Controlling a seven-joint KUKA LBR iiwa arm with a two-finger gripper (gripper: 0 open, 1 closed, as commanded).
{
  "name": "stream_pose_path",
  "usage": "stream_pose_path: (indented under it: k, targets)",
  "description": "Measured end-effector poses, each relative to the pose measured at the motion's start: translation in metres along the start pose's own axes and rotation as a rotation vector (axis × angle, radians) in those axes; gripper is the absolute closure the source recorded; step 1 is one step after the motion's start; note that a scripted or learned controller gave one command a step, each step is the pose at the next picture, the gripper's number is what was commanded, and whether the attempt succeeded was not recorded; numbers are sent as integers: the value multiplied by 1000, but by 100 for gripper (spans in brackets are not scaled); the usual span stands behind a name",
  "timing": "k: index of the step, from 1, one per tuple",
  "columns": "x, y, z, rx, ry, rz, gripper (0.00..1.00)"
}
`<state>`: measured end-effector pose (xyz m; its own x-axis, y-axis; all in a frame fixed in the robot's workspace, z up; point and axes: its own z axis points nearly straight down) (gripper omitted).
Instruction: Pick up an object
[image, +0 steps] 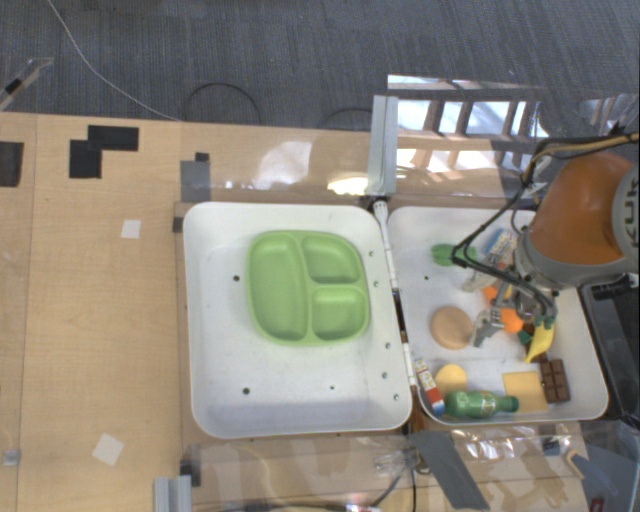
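My gripper (489, 326) hangs low over the middle of the right bin (597, 402), below the arm's orange band (585, 212). Just left of it lies a round tan piece (451, 327). An orange item (509, 318) and a yellow banana (540, 343) sit right beside the gripper on its right, partly hidden by the wrist. Along the bin's front lie a yellow lemon (451, 377), a green bottle (481, 403), a cheese block (523, 386) and a brown chocolate bar (555, 380). A green item (443, 254) lies near the back.
The left bin (215, 400) bears a green divided plate (307, 287). A small red-and-white tube (427, 381) lies against the right bin's left wall. Cables run from the wrist across the right bin's back. A metal frame (381, 150) stands behind the bins.
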<state>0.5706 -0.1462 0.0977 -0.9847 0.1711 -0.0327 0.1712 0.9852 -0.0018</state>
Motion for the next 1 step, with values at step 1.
stream_pose_path:
  k: [1]
  targets:
    - [-2,2,-13,-1,-6,-8,100]
